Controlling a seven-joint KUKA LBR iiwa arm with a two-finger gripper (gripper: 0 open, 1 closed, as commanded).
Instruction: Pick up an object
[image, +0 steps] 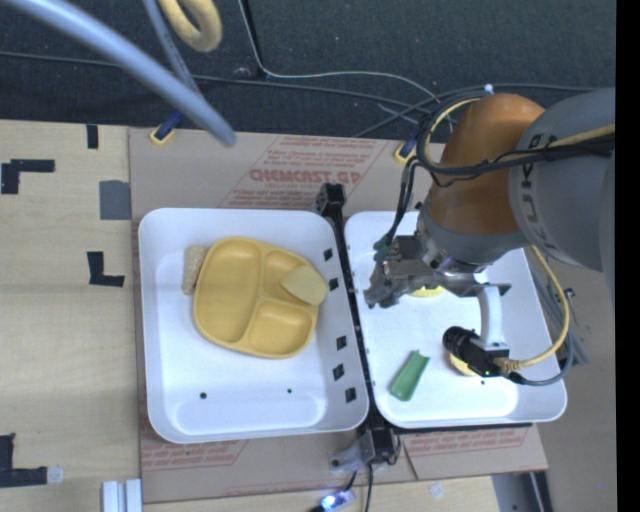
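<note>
1. Gripper (392, 283) sits low in the right bin (530, 400), hard by its left wall. The arm (490, 180) comes in from the right over the bin's far half. From this angle it's a dark bunch, so can't tell whether it's spread or closed. Nothing visibly clamped in it.
2. Right-bin candidates: a small yellow piece (429, 291) just beside the gripper on its right, mostly tucked under the wrist, shape unclear. A green block (409, 376) lies flat nearer the front edge on a slant, apart from the gripper w/ nothing touching it.
3. Left bin (170, 380): a yellow divided plate (245, 310) sits mid-bin w/ a pale wedge (304, 285) resting at its right edge. A tan spongy bit (192, 268) is against the plate's left side. All of it is across the divide from the gripper.
4. Step in hand, my read: lining up or going down for a grab, prob. on the yellow piece as it's closest. No obj lifted yet, so the task is early.
5. Doing it well: centre over the obj before closing. Mind that left wall, it's v. close and contact there could knock the approach off line.
6. If it's the green block instead, turn the wrist to match its slant, take it across the narrow width and lift straight up.
7. Risk: the yellow piece looks small and low, so it's easy to nudge away rather than catch.
</note>
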